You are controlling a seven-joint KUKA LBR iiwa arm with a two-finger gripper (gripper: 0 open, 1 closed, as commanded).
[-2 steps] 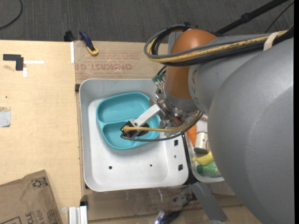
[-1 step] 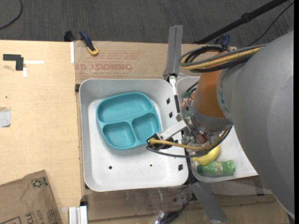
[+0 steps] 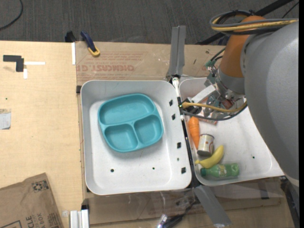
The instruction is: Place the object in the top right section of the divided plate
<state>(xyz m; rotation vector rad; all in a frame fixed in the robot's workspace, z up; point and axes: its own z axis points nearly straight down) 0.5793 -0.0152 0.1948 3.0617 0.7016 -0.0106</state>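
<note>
Wooden counter (image 3: 38,127) w/ cardboard, two white bins side by side. Left bin (image 3: 90,141): teal divided plate (image 3: 130,121), compartments bare. Right bin (image 3: 256,151): carrot (image 3: 194,129), small can (image 3: 205,144), banana (image 3: 212,156), green bottle (image 3: 220,171), all along its left wall. Arm over right bin's upper part; jaws (image 3: 219,100) state: can't tell, cables in the way.
</note>
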